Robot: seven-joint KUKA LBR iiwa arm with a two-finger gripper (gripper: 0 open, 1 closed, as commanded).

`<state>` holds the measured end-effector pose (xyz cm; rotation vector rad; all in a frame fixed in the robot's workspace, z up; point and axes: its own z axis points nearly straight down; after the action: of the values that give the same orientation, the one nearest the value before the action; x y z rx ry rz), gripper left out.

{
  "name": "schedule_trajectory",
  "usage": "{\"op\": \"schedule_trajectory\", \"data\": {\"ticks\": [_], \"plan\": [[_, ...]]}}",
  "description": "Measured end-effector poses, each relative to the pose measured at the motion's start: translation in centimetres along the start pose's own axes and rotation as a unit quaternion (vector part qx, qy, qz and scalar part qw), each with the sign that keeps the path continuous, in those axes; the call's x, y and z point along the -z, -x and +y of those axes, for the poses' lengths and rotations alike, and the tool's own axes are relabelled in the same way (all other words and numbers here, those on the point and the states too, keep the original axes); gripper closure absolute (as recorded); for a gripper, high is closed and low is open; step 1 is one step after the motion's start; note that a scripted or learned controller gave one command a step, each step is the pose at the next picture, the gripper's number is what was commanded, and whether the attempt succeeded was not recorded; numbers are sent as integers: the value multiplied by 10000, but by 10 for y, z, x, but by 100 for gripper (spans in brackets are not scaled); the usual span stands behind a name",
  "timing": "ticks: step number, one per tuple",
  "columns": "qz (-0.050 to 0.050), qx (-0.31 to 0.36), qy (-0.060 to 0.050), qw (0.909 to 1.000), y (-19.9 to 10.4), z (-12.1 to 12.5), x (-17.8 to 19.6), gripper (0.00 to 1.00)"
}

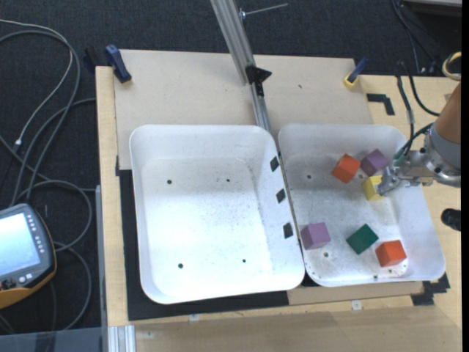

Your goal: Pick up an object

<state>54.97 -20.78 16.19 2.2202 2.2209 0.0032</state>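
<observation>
While my arm reaches in from the right over the right bin (410,144), my gripper (387,184) hangs low near that bin's right wall, its tip at a small yellow block (371,188). I cannot tell from this slant whether my fingers are spread or pressed together, nor whether they touch the yellow block; the metal parts blur into one pale shape there.

The yellow block lies in the far right part of the right bin. Just beside it on the far side sits a purple cube (375,160), and left of that an orange cube (346,169), tilted on the bin floor. Toward the near edge lie three more: a second purple cube (316,235) close to the bin's left wall, a green cube (362,238) to its right, and a second orange cube (390,253) just beside the green one, nearer the near right corner.

The left bin (139,152) stands touching the right one, its floor speckled with dark dots. Both bins rest on the table (183,86), and a slanted metal rail (229,28) runs down from the far side to the seam between them.
</observation>
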Motion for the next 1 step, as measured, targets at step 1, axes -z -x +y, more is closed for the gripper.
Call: {"op": "schedule_trajectory", "data": {"ticks": [1], "plan": [[2, 0, -5, 10000, 0, 0, -1, 0]]}}
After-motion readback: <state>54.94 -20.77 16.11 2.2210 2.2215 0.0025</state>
